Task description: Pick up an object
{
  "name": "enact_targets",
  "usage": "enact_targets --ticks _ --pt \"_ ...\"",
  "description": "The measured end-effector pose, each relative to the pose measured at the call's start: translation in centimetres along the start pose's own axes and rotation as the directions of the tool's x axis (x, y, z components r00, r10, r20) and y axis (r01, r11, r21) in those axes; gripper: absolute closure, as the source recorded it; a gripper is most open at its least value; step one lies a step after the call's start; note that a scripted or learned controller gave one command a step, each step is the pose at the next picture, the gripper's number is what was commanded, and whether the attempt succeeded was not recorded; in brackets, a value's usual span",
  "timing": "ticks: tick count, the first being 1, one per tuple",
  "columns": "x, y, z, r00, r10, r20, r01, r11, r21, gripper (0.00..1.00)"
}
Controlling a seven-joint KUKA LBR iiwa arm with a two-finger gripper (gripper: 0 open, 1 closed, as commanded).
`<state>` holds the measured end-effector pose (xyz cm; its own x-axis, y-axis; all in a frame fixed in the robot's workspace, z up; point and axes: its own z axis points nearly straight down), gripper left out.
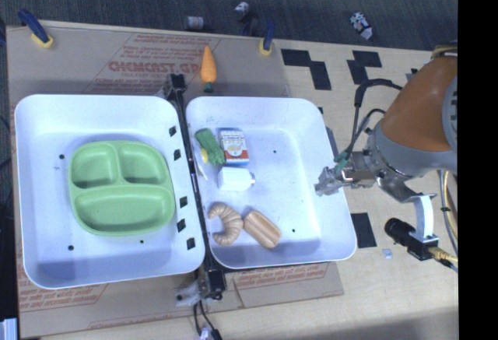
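Observation:
The right bin (303,175) holds a green item (208,146), a small blue and red carton (232,146), a white block (236,178), a tan curved pastry (226,222) and a brown bread roll (262,228). My gripper (331,180) hangs over the bin's right rim, well right of those objects. Nothing shows between its fingers. The grey arm with its orange band (420,109) reaches in from the right.
The left bin (39,175) carries a green divided tray (120,187). An orange carrot toy (208,65) lies on the cardboard behind the bins. Blue clamps (35,27) grip the board's far edge. Cables (366,109) loop by the arm.

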<state>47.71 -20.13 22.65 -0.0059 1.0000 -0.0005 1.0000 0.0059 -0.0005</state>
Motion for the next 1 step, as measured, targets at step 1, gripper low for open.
enact_targets --ticks 1 --pt "-0.32 0.04 -1.63 1.0 0.0 0.002 0.0 1.0 -0.004 1.0"
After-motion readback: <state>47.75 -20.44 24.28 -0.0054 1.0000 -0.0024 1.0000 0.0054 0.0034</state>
